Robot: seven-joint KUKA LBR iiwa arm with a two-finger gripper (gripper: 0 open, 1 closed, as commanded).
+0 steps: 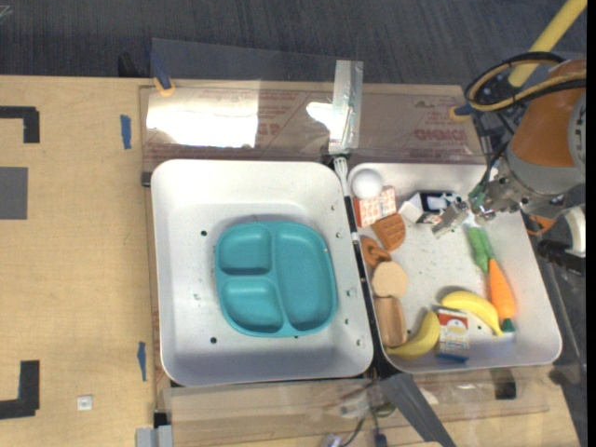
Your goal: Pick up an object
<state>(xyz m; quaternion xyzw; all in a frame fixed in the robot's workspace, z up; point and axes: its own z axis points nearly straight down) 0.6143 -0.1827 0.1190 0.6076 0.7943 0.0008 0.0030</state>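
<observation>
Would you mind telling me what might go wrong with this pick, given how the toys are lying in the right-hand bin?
1. The carrot lies against one banana, so closing on it may nudge or drag its neighbour.
2. The other banana, a wooden block and a small box crowd the near edge of the right bin, leaving the gripper little room for a clean grasp there.

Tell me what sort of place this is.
Probably a robot lab's grasping test bench, not a kitchen: two white bins side by side on a bench, a teal divided plate in one, toy food like a carrot in the other, and a robot arm reaching in.
</observation>
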